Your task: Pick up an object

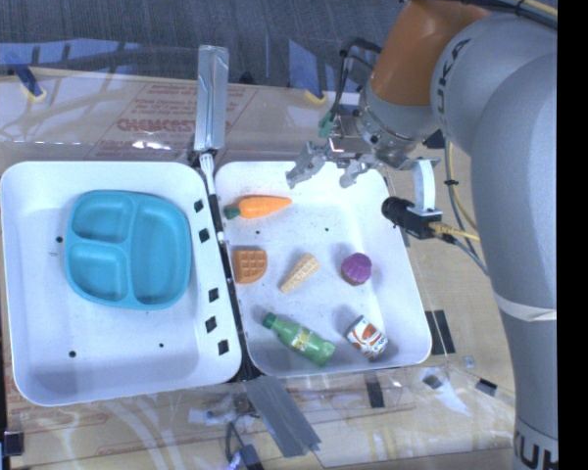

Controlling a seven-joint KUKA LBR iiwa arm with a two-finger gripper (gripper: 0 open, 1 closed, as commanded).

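Gripper (327, 171): you're seeing its fingers spreading apart, holding nothing, hovering over the right bin's (412, 292) far edge.
Carrot (260, 206): it's lying just below-left of the gripper, untouched, beside the divider.

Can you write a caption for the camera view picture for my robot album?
Gripper hangs open over the right bin, above a carrot, waffle, cone and bottle.

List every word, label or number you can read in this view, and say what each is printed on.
"KU": large grey letters on the arm, cut off at the frame's bottom edge.
Red print on the clear sheet behind the bins: mirrored and blurred, unreadable.
Label on the small can: too small to read.
Label on the green bottle: too small to read.
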